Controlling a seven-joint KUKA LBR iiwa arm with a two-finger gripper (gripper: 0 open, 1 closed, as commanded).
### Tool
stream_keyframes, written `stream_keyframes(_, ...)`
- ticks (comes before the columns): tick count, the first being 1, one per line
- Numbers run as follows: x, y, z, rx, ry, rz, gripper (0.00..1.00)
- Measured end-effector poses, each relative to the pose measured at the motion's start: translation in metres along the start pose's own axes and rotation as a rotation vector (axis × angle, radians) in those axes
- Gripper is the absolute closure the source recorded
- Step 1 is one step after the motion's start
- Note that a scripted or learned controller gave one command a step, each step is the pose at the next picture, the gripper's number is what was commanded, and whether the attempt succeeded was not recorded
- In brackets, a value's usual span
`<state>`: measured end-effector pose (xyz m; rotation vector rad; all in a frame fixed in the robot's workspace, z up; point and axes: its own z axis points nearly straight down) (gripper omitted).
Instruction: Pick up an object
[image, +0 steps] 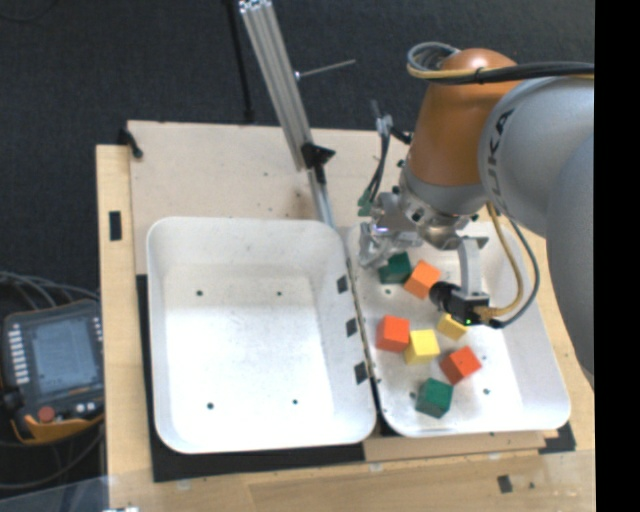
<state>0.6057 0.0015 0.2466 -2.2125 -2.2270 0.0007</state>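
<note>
Seven small blocks lie in the right bin (545, 400), all other places given rel. to the yellow cube (423, 345) near its middle. Touching that cube's left side: an orange-red cube (394, 332). Up & just left of it, an orange cube (423, 277), w/ a dark green block (396, 268) touching that one's left edge, right under the wrist. Just right & slightly up, a smaller yellow block (452, 326) beside a black fitting w/ a green light. Down & right, nr the yellow cube, a red cube (461, 363). Below it, a green cube (434, 397), close to the bin's front rim. Gripper (385, 250) sits up & left of the yellow cube, over the bin's top-left corner, next to the dark green block; can't tell how its tips stand, nothing visibly gripped. Grey arm w/ orange band (455, 130) is well above the yellow cube. Left bin (170, 250) is well off to the cube's left, across the divider
</note>
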Motion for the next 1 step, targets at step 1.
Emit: stream_keyframes(1,0.0581,-0.0154,0.0081,-0.001,0.000,-0.001,1.00)
